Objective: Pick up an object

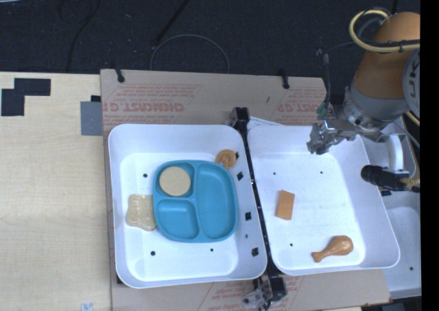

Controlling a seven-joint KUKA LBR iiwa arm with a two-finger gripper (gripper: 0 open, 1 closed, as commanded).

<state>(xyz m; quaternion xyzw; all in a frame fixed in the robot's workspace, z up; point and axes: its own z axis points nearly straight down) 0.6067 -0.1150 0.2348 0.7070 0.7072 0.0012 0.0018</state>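
Nearest the camera, at the lower edge of the right bin, lies a tan toy drumstick, bulb end to the right and thin bone end to the left, well below the gripper and a little to its right. Above it, between drumstick and gripper, an orange rectangular block lies flat on the bin floor, below the gripper and slightly to its left. The gripper hangs over the bin's upper rim, touching neither piece; I cannot tell how it is set. The cardboard sheet under the bins carries red printing, seen upside down and too faint to read with certainty. Far to the gripper's left, the left bin holds a blue divided tray with a round tan disc in its upper-left compartment. A pale waffle-like piece touches the tray's left edge, and a small orange-brown pastry sits by its upper right corner.
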